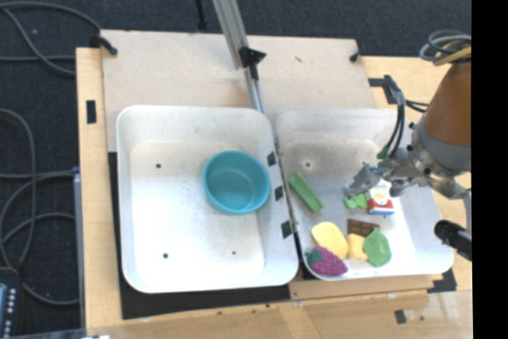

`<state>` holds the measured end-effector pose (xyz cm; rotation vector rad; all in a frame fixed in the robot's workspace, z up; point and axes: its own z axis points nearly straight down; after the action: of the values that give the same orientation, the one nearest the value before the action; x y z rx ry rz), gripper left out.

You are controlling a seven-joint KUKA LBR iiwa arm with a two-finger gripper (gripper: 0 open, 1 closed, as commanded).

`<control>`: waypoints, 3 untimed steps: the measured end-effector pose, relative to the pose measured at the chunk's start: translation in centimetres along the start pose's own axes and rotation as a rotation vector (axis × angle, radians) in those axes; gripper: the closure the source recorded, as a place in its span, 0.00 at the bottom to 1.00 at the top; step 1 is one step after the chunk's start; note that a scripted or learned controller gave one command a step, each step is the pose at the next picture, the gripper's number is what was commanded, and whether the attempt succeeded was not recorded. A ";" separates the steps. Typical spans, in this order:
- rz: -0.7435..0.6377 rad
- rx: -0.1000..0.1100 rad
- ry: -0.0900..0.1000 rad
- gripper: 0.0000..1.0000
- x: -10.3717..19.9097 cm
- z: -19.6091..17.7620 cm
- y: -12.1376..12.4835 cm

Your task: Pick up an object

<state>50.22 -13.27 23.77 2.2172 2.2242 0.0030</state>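
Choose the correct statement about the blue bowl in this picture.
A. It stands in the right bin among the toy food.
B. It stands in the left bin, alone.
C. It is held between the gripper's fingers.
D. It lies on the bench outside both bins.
B: the blue bowl sits in the left bin by itself, while the toy food, such as the green stick, lies in the right bin.

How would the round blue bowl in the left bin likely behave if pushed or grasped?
The round blue bowl looks like thin plastic, so probably light. It sits upright on a wide base, so it would likely slide, not tip. Its smooth curved rim might slip from a two-finger pinch.
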 end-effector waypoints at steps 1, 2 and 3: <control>0.002 0.000 0.000 0.00 0.0 0.0 0.0; 0.004 0.007 -0.001 0.00 0.5 6.1 0.1; 0.004 0.006 -0.002 0.00 0.2 10.4 0.1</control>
<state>50.30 -13.10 13.41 2.2237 2.2212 -0.0058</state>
